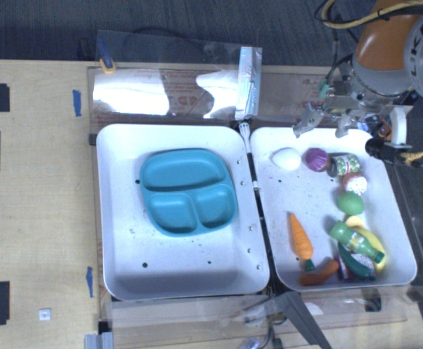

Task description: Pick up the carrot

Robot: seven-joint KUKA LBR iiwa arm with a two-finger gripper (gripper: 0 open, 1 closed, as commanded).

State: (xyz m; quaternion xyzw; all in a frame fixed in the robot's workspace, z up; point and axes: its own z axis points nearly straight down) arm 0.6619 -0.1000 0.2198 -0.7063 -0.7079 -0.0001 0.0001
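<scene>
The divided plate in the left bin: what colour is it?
Blue, plain; the plate shows best in the camera view.

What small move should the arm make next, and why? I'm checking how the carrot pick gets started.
Probably swing the gripper toward the camera and slightly left, until it is over the carrot. The open gripper hovers at the far rim of the right bin with nothing between its fingers, while the carrot lies near the bin's front left, apart from the other toys.

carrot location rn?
The carrot lies in the right bin, toward its lower left, just above the red sausage-like piece and apart from the gripper.
</scene>
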